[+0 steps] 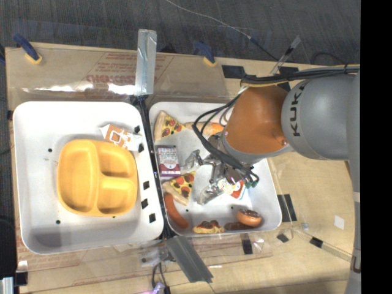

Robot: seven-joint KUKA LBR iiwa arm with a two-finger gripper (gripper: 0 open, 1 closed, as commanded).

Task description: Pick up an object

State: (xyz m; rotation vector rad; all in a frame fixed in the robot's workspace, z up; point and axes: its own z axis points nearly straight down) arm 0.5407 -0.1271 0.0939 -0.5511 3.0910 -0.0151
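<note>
My bench (318, 268) is pale wood, and I take it as my landmark. Brown cardboard (79, 66) lies flat on its top under clear plastic sheeting. Blue clamps (27, 49) grip the far edge of the cardboard. Beyond the bench's far side, dark grey carpet (73, 5) spreads, crossed by a thin white cable (184, 8).

The right bin (269, 192) is crowded with toy food; the arm (288, 118) covers its middle; the yellow tray (97, 177) fills the left bin (33, 164).
</note>
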